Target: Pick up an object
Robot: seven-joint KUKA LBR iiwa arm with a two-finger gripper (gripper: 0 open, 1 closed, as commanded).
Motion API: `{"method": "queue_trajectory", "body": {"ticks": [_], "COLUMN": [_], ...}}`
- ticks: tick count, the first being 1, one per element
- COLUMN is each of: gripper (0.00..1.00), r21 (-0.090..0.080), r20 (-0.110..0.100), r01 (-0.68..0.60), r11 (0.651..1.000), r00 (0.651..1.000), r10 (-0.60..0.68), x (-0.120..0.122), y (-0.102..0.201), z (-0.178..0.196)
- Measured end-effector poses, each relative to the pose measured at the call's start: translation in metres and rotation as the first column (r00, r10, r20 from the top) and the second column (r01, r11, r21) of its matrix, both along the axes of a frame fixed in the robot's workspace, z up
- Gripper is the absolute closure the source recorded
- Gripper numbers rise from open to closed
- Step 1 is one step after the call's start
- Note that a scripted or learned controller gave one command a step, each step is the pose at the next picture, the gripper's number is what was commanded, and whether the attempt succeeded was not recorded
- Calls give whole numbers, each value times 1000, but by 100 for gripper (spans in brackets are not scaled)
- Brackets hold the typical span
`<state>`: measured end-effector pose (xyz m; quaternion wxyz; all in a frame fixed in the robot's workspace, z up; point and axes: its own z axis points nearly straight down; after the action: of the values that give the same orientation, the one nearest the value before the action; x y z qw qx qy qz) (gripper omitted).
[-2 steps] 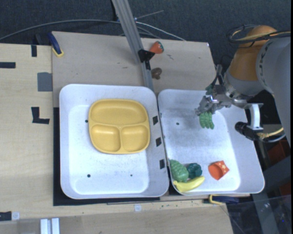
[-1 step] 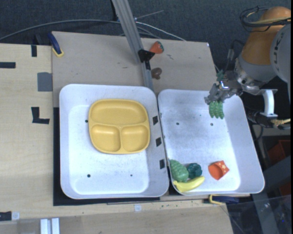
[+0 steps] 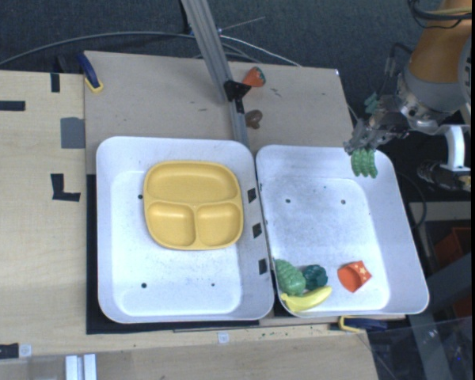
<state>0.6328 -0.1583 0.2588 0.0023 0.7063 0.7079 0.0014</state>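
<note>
The gripper (image 3: 364,147) pinches a green toy (image 3: 365,163) above the right bin's (image 3: 380,212) far corner. It looks light and soft, so a pinch at its top should suffice.

Arm (image 3: 437,54) at right, jaws gripping green toy (image 3: 365,163)

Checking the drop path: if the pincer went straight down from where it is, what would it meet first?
The pincer holds a green toy over the right bin's far right corner. Going down, the toy would likely meet the bin's floor or rim there first; depth is unclear.
</note>
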Motion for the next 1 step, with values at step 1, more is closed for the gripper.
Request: {"method": "queue_trajectory", "body": {"ticks": [1], "gripper": [100], "r21": [2], "r20": [-6], "r01": [-3], "r11": [1000], "r00": [1000], "r10": [3], "x": [0], "y": [45], "z": [1]}}
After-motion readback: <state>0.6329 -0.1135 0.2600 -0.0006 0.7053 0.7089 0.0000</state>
